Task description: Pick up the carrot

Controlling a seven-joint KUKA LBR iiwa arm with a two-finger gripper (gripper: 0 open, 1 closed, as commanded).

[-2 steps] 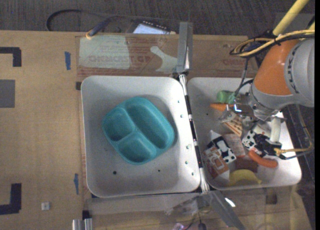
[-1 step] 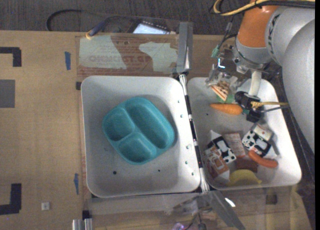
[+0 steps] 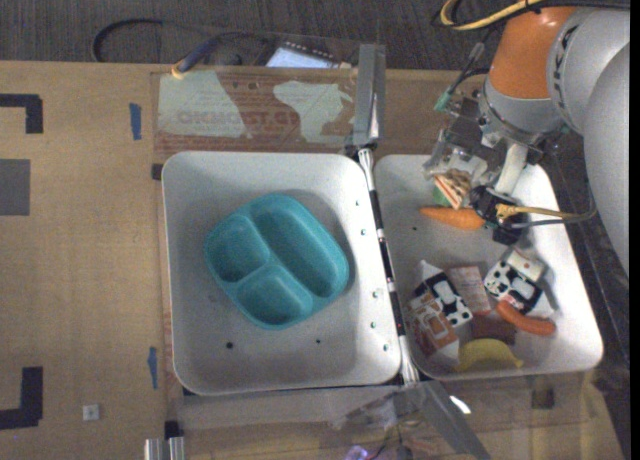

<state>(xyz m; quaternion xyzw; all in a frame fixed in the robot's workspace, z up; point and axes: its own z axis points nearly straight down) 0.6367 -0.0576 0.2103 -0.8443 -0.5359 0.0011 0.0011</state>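
Note:
The carrot (image 3: 452, 217) is a small orange piece lying flat on the floor of the right bin (image 3: 400, 248), in its upper middle. My gripper (image 3: 457, 184) hangs just above and behind the carrot, at the carrot's far side, reaching down from the grey arm with its orange band (image 3: 530, 43). The gripper's tip lies very close to the carrot's upper edge, and I cannot make out whether it touches. The carrot rests on the bin floor.
The right bin's near half holds two cow-patterned cartons (image 3: 441, 310) (image 3: 516, 283), a brown block (image 3: 468, 281), a red sausage (image 3: 528, 322) and a yellow banana (image 3: 487, 354). A teal divided plate (image 3: 278, 260) lies in the left bin (image 3: 190, 198).

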